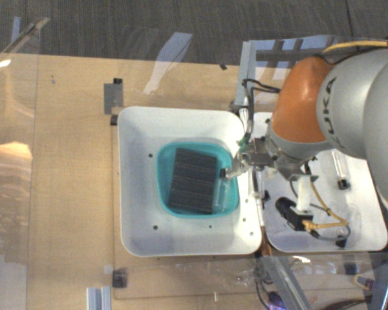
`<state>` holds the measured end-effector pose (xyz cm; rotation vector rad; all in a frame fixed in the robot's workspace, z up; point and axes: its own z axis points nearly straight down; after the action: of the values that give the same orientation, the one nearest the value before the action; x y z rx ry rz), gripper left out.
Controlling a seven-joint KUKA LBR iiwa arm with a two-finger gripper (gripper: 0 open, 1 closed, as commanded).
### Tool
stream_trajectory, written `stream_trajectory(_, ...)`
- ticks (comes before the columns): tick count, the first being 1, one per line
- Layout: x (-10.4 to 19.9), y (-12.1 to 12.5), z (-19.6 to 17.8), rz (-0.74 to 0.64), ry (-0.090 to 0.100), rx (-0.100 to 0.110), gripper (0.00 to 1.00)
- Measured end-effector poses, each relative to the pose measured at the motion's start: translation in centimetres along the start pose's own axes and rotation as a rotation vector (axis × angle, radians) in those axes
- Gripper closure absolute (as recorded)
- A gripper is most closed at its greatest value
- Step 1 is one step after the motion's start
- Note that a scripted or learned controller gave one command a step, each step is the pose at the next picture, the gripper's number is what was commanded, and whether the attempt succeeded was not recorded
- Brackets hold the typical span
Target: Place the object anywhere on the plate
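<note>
The dark ribbed block (193,181) lies flat on the teal plate (163,166). It covers most of the plate's middle, with its long sides running slightly off upright in the camera view. The plate sits inside the left bin (137,199), nearer that bin's right wall than its left, and teal shows all around the block.

The arm (355,95) reaches in from the right, and its orange band (301,105) hangs over the seam between the two bins. Below the band the tool (234,168) points leftward over the plate's right rim. Its tip is just beside the block's right edge, at about the middle of that edge. At this slant the wrist hides much of the tool, so it cannot be told whether the tool is released or clenched. It also cannot be told whether the tip touches the block or the plate. Nothing can be seen gripped in it.

The right bin (370,228) lies mostly under the arm, and a slim pale item with a dark end (340,170) rests near its right side. Both bins stand on the pale wooden surface (58,192).
</note>
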<state>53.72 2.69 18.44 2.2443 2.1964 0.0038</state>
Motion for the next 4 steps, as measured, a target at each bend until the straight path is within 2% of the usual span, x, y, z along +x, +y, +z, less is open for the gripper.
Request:
stream_trajectory(1,1.5,1.0,-0.1,-0.003,0.001,-0.002,0.0)
stream_trajectory(2,0.8,-1.7,-4.2,0.044,0.0,-0.003,0.0)
stream_trajectory(3,-3.3,-2.2,-8.9,0.093,-0.001,-0.006,0.0)
stream_trajectory(4,-3.3,-4.2,-25.4,-0.009,-0.001,-0.013,0.0)
